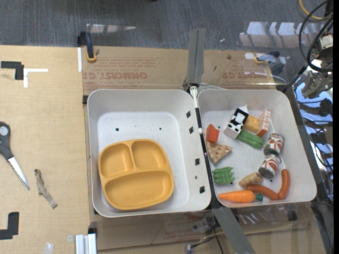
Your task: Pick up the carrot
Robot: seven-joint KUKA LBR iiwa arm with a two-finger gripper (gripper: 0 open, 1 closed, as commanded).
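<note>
1. Two white bins: the right bin [241, 95] as landmark, the left bin [137, 103] touching its left wall.
2. One carrot [238, 196], orange with a green stub, lying flat against the right bin's near wall, roughly mid-way along it, stub end toward the right.
3. One red sausage [284, 184], curved, in the right bin's near right corner - its low end just beside the carrot's stub.
4. One tan lump [249, 180] just behind the carrot, close to the sausage.
5. Two small cans [274, 143] [268, 166], red and white, along the right bin's right side, one behind the other.
6. One green pea pod [222, 174] and one triangular cracker [218, 152] by the right bin's left wall, the cracker farther back.
7. One red wedge [212, 133] farther back again along that left wall.
8. In the right bin's middle and far part, crowded together: one cow-patterned carton [237, 123], one green vegetable [250, 138], one yellow block [252, 124], one pink-and-white packet [264, 119].
9. One yellow divided plate [135, 173], three compartments, in the left bin - well left of the right bin's wall.
10. One gripper [317, 82], outside the right bin past its far right corner, well apart from the carrot; open or closed, cannot tell.
</note>
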